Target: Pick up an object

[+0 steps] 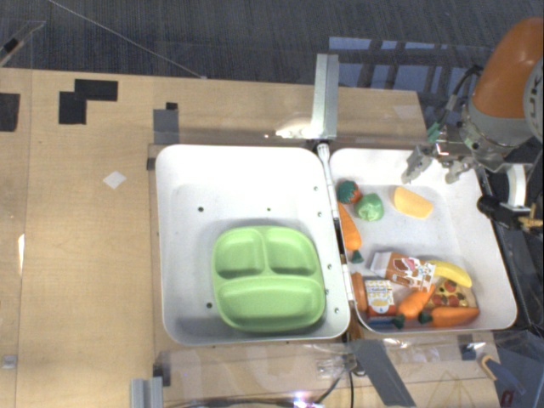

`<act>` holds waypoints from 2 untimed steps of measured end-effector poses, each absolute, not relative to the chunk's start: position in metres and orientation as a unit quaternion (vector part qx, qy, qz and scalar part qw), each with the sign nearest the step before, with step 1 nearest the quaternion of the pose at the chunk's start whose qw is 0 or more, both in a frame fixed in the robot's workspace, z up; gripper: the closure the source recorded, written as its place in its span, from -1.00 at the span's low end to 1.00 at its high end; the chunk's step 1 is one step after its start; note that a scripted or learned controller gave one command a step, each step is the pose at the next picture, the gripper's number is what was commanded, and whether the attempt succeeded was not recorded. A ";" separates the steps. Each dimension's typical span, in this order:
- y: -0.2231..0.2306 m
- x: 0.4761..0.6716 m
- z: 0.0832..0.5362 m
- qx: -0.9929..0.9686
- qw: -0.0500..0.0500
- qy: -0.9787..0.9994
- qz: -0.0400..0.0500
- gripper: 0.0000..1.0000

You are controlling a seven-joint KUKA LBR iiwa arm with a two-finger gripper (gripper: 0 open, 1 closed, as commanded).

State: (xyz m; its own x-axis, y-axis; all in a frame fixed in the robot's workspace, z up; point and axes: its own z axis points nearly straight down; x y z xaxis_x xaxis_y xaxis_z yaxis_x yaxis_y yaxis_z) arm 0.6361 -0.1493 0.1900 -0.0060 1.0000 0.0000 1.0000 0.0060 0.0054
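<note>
Two shallow white bins are sitting side by side on the bench. The left bin (183, 228) is holding a light green divided plastic plate (268, 277). The right bin (489, 228) is carrying a yellow wedge of toy cheese (413, 202), a green toy broccoli (369, 207), an orange toy carrot (349, 228) along its left wall, and a heap of toy food with a yellow banana (450, 273) at its near end. The two-finger gripper (435, 167) is hovering over the far edge of the right bin, fingers spread apart and grasping nothing, just beyond the cheese.
</note>
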 end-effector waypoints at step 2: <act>-0.055 0.589 0.186 0.733 0.001 0.680 0.002 -1.00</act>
State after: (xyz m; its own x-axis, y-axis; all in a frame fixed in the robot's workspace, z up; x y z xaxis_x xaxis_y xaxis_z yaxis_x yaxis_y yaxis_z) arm 0.5886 -0.0547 0.1863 0.0749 0.9972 0.0018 0.9972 -0.0749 0.0051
